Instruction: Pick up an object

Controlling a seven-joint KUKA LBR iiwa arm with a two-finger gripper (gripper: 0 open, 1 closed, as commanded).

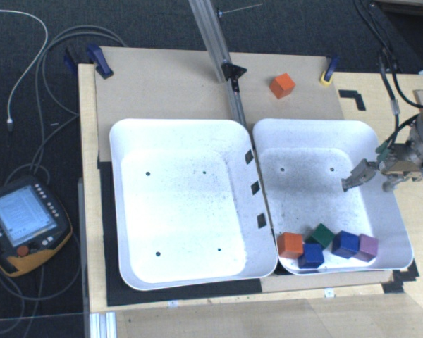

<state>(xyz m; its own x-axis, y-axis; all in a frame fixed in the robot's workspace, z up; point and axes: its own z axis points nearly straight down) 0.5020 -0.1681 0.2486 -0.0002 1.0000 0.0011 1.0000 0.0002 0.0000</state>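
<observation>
Hand [372,180] hangs over right bin [296,136]; can't tell if open or closed. Blocks bunched at bin's near wall. I'd go for purple block [367,246], end of row: come straight down, approx centred.

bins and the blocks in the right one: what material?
The left bin and right bin: likely moulded plastic, smooth white, rounded corners, dark-speckled. The orange block, green block, two blue blocks, purple block: matte solid colour, crisp edges; painted wood or plastic, can't tell.
</observation>
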